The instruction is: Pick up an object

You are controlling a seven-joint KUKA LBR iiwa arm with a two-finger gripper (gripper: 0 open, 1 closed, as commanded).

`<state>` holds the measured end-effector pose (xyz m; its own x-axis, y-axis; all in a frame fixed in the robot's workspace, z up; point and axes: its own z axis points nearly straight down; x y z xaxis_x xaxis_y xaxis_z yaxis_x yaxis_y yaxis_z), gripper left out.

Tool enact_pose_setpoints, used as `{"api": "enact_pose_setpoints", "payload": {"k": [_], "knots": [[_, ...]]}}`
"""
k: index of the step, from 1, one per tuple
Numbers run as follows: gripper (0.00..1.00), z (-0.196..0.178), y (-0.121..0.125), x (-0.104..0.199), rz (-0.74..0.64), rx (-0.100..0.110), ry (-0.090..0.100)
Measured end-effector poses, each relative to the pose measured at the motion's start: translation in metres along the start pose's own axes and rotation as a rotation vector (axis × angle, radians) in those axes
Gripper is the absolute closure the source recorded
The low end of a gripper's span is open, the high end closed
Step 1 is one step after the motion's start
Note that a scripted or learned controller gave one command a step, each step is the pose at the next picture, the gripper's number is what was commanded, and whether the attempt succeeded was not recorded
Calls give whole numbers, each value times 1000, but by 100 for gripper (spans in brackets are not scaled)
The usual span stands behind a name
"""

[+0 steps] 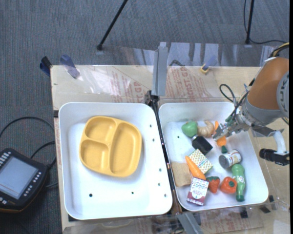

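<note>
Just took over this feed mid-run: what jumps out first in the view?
The yellow divided plate lies alone in the left bin. The right bin holds a crowd of toy food, among it a green pear, a carrot and a small can. The gripper reaches in from the right, low over the items at that bin's far side.

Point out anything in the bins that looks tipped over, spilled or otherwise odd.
Nothing looks spilled or broken. The small can and green bottle lie on their sides among jumbled toy foods in the right bin; the yellow plate lies flat.

Yellow divided plate point(110, 146) in white left bin point(73, 199); green bottle point(239, 180); orange carrot point(195, 167); black block point(202, 144).
</note>
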<state>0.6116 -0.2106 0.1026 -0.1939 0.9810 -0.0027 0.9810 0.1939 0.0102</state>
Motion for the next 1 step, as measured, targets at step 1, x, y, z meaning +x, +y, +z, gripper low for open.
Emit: {"api": "enact_pose_setpoints", "payload": {"k": [1], "knots": [[100,-98,15,33,200,4,0]]}}
